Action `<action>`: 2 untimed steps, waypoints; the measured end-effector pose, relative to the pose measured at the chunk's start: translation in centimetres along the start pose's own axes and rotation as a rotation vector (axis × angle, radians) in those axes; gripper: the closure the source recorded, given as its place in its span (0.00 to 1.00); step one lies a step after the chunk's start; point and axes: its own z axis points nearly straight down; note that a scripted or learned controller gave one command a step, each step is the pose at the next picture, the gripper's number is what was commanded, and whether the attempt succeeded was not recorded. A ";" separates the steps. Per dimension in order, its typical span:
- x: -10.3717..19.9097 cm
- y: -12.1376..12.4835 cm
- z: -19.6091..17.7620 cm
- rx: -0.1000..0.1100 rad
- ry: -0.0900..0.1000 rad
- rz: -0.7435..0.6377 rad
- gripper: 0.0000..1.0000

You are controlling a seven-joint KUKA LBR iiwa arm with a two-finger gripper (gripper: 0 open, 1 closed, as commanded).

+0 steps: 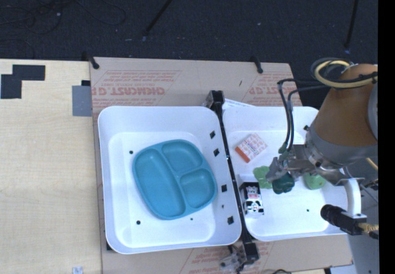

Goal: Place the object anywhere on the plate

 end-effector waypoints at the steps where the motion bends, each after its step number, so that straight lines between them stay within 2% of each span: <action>1: 5.1 0.4 -1.0 -0.002 -0.001 0.000 1.00; 2: 11.0 1.6 -1.2 -0.001 -0.003 0.000 1.00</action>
